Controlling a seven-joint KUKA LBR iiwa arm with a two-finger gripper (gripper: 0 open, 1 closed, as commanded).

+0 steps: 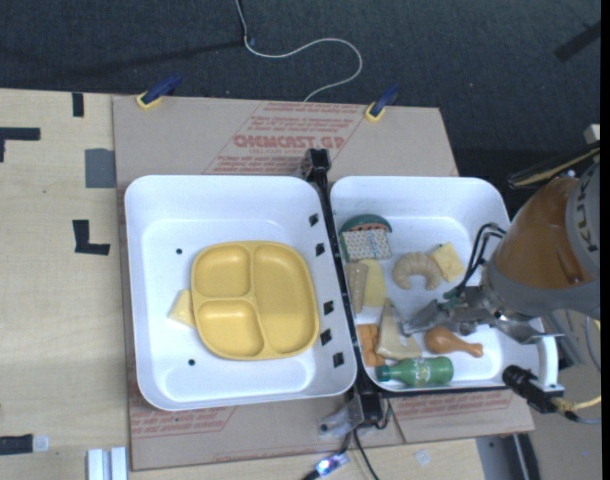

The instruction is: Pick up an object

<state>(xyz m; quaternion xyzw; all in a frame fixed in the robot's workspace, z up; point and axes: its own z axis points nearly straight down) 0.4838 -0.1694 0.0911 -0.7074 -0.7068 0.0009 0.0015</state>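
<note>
Under both white bins (145, 268), brown cardboard sheet (275, 138), red lettering, unreadable

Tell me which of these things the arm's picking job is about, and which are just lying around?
Part of the job:
gripper, down in the right bin
croissant
drumstick
green bottle
cheese cube

Just lying about:
yellow divided plate in the left bin
white cable
cardboard sheet

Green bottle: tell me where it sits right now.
The green bottle lies on its side along the near wall of the right bin, just below the drumstick.
</note>
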